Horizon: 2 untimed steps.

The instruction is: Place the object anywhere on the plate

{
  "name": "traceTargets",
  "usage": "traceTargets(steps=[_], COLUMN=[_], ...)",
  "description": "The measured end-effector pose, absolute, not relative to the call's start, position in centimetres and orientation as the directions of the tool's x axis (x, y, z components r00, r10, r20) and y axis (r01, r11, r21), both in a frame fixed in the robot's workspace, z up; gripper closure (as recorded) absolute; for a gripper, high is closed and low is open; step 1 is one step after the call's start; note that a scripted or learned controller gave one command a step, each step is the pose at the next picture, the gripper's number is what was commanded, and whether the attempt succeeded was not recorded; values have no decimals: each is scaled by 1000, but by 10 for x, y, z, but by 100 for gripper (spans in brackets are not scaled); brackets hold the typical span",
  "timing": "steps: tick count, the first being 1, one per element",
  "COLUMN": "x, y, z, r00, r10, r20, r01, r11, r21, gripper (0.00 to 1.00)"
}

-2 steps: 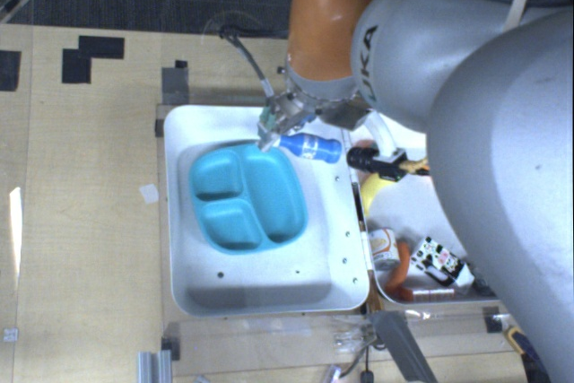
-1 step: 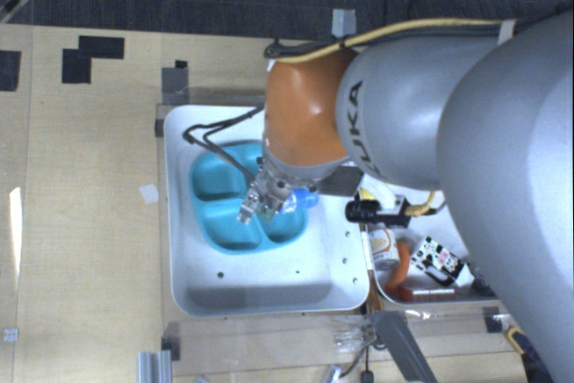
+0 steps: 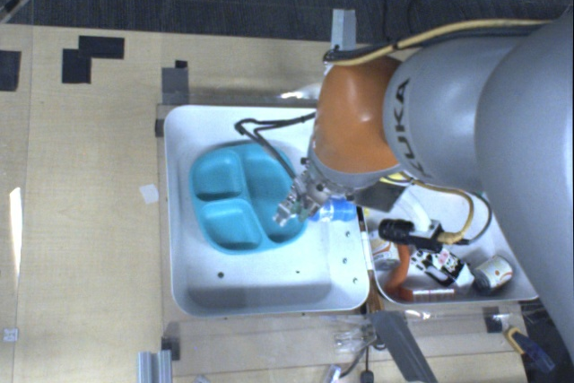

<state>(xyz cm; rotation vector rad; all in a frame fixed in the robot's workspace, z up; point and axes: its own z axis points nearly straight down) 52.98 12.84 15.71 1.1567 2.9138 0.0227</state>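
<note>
**Op:** What's the obj look like, and where is it?

**Ann:** You've got a small pale-blue shiny thing (image 3: 339,211). It lies in the left bin (image 3: 260,282), just beside the right edge of the blue plate (image 3: 224,193), not on it. Shape's hard to make out; the arm (image 3: 466,103) covers its upper part.

**Op:** Counts?

**Ann:** 2 bins, 1 plate w/ 3 wells, 1 pale-blue obj. In the right bin (image 3: 475,287) you can see 3 bits: an orange-red curved piece (image 3: 404,272), a white-black-red item (image 3: 444,266) and a grey round thing (image 3: 493,272).

**Op:** Gripper?

**Ann:** The gripper (image 3: 294,209) sits low over the plate's right well, near the obj. You can't tell if it's open, closed or gripping anything — the wrist blocks it. The arm also hides much of the right bin.
</note>
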Motion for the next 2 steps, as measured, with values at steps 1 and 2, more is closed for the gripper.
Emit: traceTargets(steps=[1,2], x=[533,546], y=[115,142], z=[189,281], r00=[-672,-560], r10=[740,828], r20=[3,-2], r01=[740,828], r11=[672,560], r21=[20,7], gripper=[100,100])
